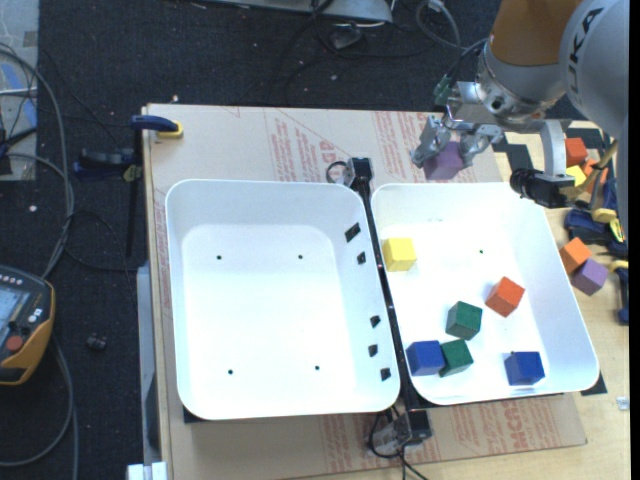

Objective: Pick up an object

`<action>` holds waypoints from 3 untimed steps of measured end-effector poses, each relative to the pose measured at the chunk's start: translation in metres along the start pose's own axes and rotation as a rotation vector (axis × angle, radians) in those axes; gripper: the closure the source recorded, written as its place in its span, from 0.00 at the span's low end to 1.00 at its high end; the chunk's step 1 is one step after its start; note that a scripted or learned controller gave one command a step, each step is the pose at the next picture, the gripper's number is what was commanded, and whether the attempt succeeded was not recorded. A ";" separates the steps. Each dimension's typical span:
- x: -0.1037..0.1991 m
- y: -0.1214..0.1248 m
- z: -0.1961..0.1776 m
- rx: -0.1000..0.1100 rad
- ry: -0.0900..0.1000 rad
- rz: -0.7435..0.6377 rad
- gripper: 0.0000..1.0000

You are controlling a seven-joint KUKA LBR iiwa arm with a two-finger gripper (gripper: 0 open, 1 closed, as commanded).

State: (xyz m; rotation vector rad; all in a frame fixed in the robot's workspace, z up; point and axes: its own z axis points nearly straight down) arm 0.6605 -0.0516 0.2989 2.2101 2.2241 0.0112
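My gripper (449,151) hangs above the far edge of the right bin (560,268), raised off the bench. A purple block (443,162) sits between its fingers, which are shut on it. Down in the right bin lie a yellow block (399,253), an orange block (505,295), two green blocks (463,319) (457,354) and two blue blocks (425,357) (524,367).
The left bin (190,268) stands beside the right one, with a black divider (375,288) between them. Loose orange and purple blocks (582,266) and clamps lie off the bench at the right. A blue and yellow clamp (157,125) grips the board's far left corner.
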 end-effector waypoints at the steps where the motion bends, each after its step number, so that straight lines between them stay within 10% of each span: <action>1: 0.078 0.008 0.050 0.014 0.001 0.000 1.00; 2: 0.074 0.008 0.048 0.010 -0.001 0.006 0.00; 3: 0.023 0.007 0.112 0.015 -0.001 0.010 0.00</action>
